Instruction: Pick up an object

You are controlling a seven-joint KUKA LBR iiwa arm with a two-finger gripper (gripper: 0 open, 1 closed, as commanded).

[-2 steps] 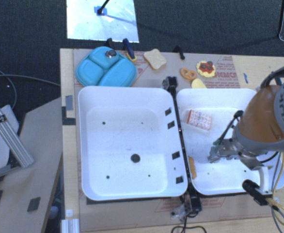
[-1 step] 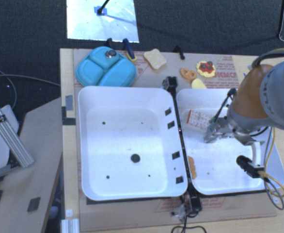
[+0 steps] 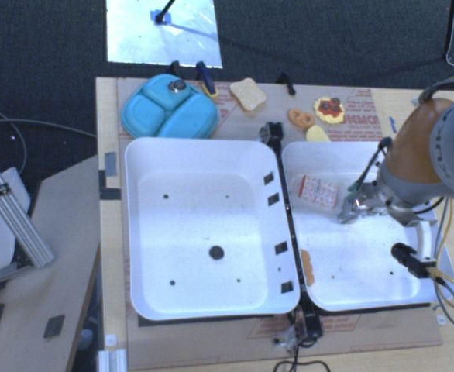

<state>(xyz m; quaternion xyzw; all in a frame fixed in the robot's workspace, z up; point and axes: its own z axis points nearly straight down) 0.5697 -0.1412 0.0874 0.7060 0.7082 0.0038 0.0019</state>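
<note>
A small white packet with red print (image 3: 318, 191) lies flat in the right bin (image 3: 366, 285), near its back left. An orange, bread-like piece (image 3: 306, 267) rests against the same bin's left wall, toward the front. In the left bin (image 3: 180, 285) sits a small dark round object (image 3: 216, 252). My gripper (image 3: 349, 211) hangs low over the right bin floor, just right of the packet and slightly nearer the front, with a narrow gap between them. Nothing is visibly held.
Behind the bins lie a blue divided tray (image 3: 170, 108), a toast slice (image 3: 248, 94), a pretzel (image 3: 300, 117), a small red-topped tart (image 3: 329, 109) and a yellow piece (image 3: 317, 134). A black divider (image 3: 285, 208) runs between the bins. The arm's grey and orange body (image 3: 424, 157) overhangs the right bin's right side.
</note>
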